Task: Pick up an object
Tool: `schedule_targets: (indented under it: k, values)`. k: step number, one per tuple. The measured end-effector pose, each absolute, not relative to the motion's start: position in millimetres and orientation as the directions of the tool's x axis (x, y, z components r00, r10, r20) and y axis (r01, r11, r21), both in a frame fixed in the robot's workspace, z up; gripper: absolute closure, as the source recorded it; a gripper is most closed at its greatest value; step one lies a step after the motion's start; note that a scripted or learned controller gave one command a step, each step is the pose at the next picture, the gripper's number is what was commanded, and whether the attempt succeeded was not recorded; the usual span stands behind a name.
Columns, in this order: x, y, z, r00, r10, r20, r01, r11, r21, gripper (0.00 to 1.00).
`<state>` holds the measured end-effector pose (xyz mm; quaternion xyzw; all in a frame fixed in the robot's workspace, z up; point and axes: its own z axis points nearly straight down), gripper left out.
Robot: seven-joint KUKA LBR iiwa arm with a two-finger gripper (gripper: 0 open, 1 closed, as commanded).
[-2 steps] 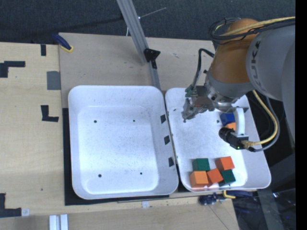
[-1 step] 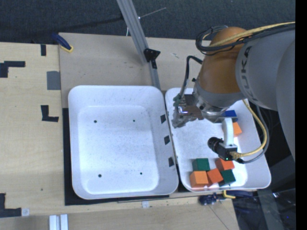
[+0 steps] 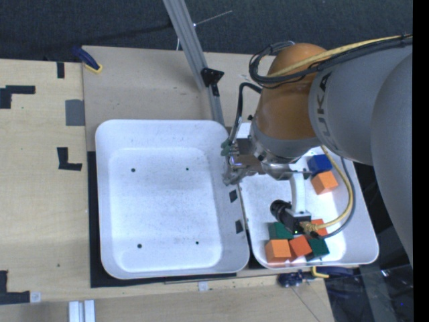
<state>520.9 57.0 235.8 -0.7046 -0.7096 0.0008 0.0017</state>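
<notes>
The right white bin (image 3: 362, 241) holds several small blocks. A blue block (image 3: 320, 161) and an orange block (image 3: 326, 182) lie near its far right side. At its front lie two orange blocks (image 3: 277, 249) (image 3: 299, 245) between two green ones (image 3: 279, 231) (image 3: 317, 247). My gripper (image 3: 232, 162) hangs below the orange wrist band, over the inner edge where the two bins meet. It is to the left of all the blocks, and I see no block in it. The arm's bulk hides the far part of the right bin.
The left white bin (image 3: 100, 146) lies beside the gripper. A slanted metal pole (image 3: 191, 42) comes down to the bins' far edge. A yellow hose (image 3: 344, 210) and a black fitting (image 3: 282, 212) hang over the right bin's blocks. Wooden bench lies to the left.
</notes>
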Motion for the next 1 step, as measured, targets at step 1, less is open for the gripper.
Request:
schedule_targets:
  k: [1]
  values:
    - [503.3,99.4,237.2,-0.007,1.0,0.001,1.0,0.007,-0.004,1.0]
